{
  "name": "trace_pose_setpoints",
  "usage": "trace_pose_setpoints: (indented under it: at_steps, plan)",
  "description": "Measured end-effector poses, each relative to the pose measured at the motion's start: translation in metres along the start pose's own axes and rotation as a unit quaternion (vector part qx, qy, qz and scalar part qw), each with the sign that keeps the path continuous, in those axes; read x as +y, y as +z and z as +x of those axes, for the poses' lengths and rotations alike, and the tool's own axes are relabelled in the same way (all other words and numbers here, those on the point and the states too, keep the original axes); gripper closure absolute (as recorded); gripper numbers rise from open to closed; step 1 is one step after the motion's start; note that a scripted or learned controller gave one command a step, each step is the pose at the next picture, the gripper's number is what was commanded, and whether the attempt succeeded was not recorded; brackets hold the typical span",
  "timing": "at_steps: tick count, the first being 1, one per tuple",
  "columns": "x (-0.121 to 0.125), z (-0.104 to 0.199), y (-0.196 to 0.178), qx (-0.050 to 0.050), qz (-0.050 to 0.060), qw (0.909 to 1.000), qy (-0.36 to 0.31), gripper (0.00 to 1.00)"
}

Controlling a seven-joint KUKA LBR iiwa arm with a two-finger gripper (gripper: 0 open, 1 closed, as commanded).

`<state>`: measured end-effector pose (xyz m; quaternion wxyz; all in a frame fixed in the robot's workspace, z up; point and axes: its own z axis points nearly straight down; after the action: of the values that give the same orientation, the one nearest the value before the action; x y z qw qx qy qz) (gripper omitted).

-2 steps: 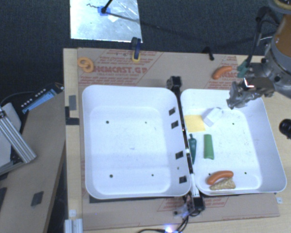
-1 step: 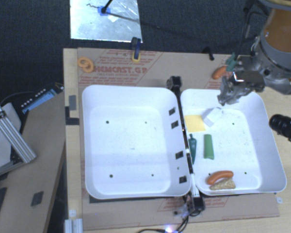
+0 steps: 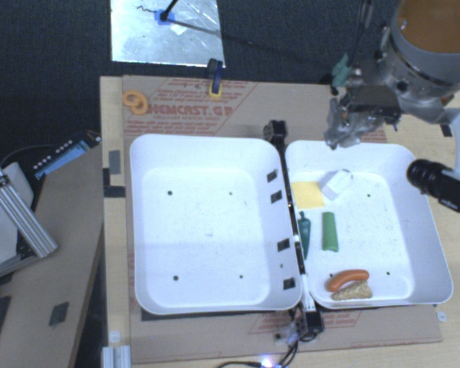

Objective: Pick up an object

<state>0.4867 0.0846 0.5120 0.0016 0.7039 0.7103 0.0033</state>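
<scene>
Nearest the camera, one orange sausage point(image 3: 346, 279) and one beige crust point(image 3: 353, 290) are lying along the right bin's point(image 3: 422, 228) front edge, while the jaws point(image 3: 345, 133), their opening impossible to tell, are hovering over its far edge, one white block point(image 3: 336, 183) sitting just forward of them.

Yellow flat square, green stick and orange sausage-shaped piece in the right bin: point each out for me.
Yellow flat square point(image 3: 310, 195), camera view, on the middle of its top face.
Green stick point(image 3: 330, 231), camera view, at the midpoint of its length.
Orange sausage-shaped piece point(image 3: 347, 279), camera view, on the middle of its curved body.
</scene>
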Motion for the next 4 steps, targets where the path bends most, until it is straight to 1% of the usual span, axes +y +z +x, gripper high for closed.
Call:
trace_pose_setpoints:
  at_steps: [1,4]
  plan:
    - [0.000,0.034,-0.024,0.000,0.001,1.0000,0.001,1.00]
    - [0.001,0.131,-0.023,0.000,0.003,1.0000,0.001,1.00]
